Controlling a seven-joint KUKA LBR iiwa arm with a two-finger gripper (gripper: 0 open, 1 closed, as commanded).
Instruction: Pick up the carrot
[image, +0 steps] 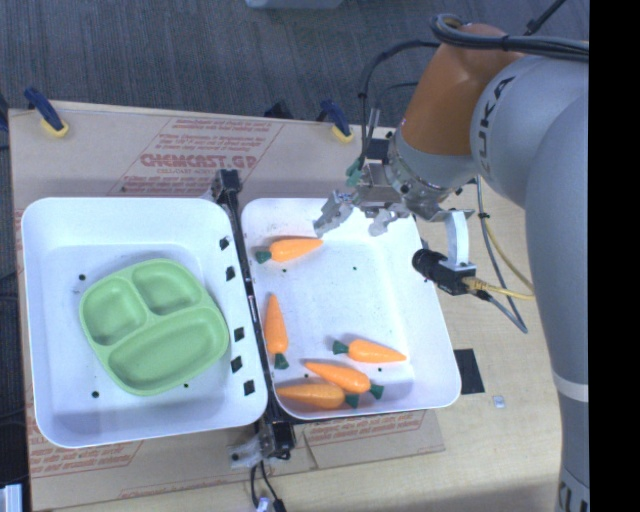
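Note:
Several orange carrots with green tops lie in the right bin (425, 300). One carrot (290, 249) rests near the bin's far left corner. Another carrot (275, 327) lies along the left wall. A third carrot (372, 350) sits toward the near right, and two more, including a carrot (340, 376), are bunched at the near edge. My gripper (355, 218) hovers above the far part of the right bin, open, its fingers (330, 216) spread with nothing between them. It stands just right of the far carrot.
The left bin (45, 300) holds a green divided plate (155, 325). A black clamp strip (240, 290) runs between the two bins. Blue clips (48, 112) pin the cardboard at the bench's far edge. A black connector (440, 270) and cables hang off the wrist over the right bin's rim.

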